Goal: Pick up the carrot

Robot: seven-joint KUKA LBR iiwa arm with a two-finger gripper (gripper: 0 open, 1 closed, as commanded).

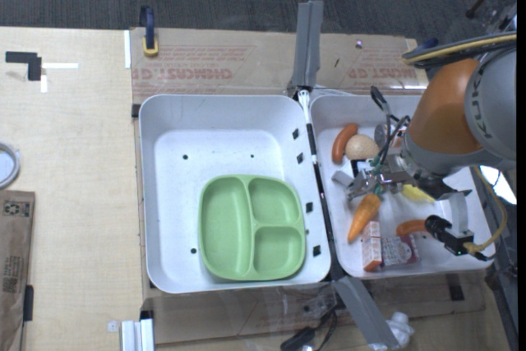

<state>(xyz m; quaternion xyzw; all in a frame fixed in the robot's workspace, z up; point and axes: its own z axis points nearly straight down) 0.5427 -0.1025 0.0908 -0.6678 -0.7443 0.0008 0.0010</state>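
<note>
The orange carrot lies at a slant in the right bin, near its left wall, thick end up and tip pointing down-left. My gripper hangs right over the carrot's thick upper end, touching or nearly touching it. The grey arm with its orange band reaches in from the right and covers the bin's right half. The carrot rests among other items and does not look lifted.
A red sausage and a beige round item lie above the gripper. A yellow piece, an orange-red piece and a small carton crowd around the carrot. The left bin holds a green divided plate.
</note>
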